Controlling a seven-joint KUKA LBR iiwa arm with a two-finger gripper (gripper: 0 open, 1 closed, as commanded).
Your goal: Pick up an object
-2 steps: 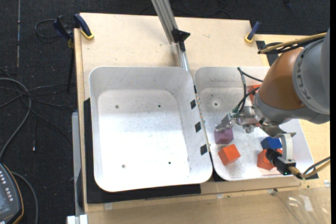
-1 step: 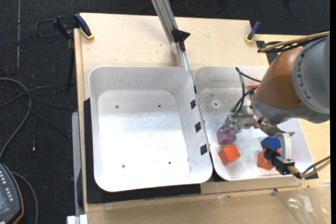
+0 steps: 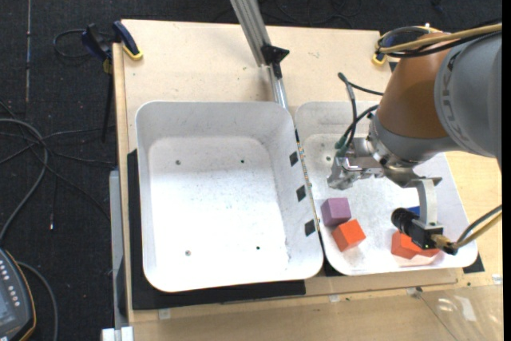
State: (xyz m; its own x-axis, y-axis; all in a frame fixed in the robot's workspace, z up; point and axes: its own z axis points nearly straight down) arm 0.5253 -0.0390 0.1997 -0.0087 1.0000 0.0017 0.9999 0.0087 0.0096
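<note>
Pale wooden bench (image 3: 207,60) carries two shallow white plastic bins side by side, the left bin (image 3: 152,124) bare of objects. Right bin (image 3: 319,120) holds a small purple cube (image 3: 335,210), an orange cube (image 3: 349,235) touching it, and an orange-red block (image 3: 405,246) beside something blue (image 3: 409,213). Above these hangs the grey arm's gripper (image 3: 345,172), probably poised to choose; its claw's state cannot be told
</note>
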